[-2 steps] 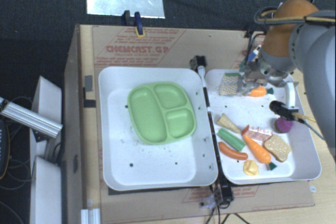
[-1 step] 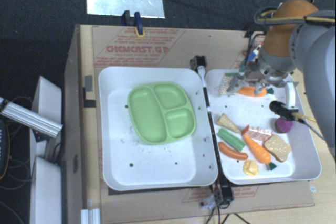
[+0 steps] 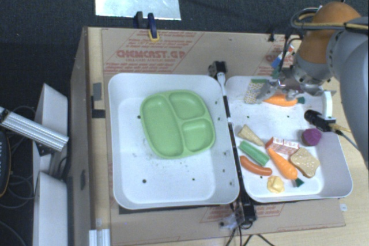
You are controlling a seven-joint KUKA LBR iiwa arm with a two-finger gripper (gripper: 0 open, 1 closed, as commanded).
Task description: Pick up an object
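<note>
My gripper hangs low over the far end of the right bin, reaching in from the right. Directly under and in front of it lies an orange carrot-like piece; whether it is gripped is unclear. A speckled packet lies just left of the gripper. Further forward in this bin lie a tan wedge, a green bean pod, a red sausage, a carrot, a bread slice, a purple ball, a red-and-white box and a yellow piece.
The left bin holds a green divided plate. A ridge between the two bins runs front to back. The grey arm covers the right bin's far right corner.
</note>
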